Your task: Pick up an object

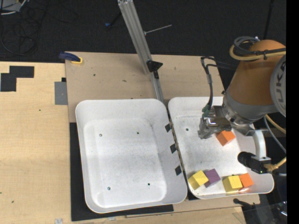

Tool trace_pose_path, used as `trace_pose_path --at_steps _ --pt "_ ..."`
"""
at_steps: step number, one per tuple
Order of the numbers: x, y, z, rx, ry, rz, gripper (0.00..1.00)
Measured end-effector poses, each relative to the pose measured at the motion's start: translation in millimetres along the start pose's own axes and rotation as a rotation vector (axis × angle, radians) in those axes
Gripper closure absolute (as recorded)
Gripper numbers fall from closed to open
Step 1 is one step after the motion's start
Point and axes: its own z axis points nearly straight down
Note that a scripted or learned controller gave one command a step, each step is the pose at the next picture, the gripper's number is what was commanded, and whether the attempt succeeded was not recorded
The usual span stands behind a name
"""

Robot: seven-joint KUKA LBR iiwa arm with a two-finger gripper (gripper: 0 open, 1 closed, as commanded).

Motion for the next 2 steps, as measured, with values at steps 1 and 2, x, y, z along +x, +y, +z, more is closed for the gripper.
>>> trace_pose_path --at_steps 1,2 --pt "44 20 -1 0.0 0.0 0.0 1.0" --pt "97 34 19 0.002 -0.001 0.0 1.0"
